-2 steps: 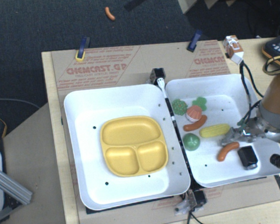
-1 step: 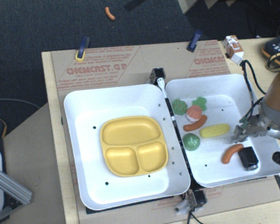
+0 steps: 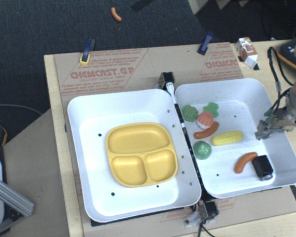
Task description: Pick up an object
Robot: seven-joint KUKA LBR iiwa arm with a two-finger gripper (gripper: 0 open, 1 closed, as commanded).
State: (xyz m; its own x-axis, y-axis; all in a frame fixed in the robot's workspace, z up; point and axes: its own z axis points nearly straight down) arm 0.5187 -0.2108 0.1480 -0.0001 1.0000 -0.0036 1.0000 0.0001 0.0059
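Since nothing sits between the fingers of the gripper (image 3: 262, 130), the step in hand looks like choosing a target and coming down on it. The gripper hangs over the right rim of the right bin (image 3: 281, 147), and whether it is open or closed is too small to tell. To do this well, I would judge the best picks to be the pieces nearest it that lie apart from their neighbours, approached from above with the fingers across the narrow side.

Taking the gripper as landmark and starting at the near edge of the counter (image 3: 240, 213): the black block (image 3: 262, 166) lies in the bin's near right corner, below and just left of the gripper, with the orange sausage (image 3: 244, 162) just beside it on the left. Further up, the yellow corn cob (image 3: 226, 138) lies level with the gripper and to its left, well clear of the bin wall, a fair candidate. The green ball (image 3: 202, 149) sits further left, near the divide between the bins. Beyond the corn, a reddish sausage (image 3: 206, 131), a pinkish round piece (image 3: 205, 118) and two green leafy pieces (image 3: 190, 112) (image 3: 211, 108) crowd together, so a grasp there risks nudging several at once.

Far to the gripper's left, the left bin (image 3: 85, 147) holds a yellow divided plate (image 3: 141, 153) with three compartments, each bare.
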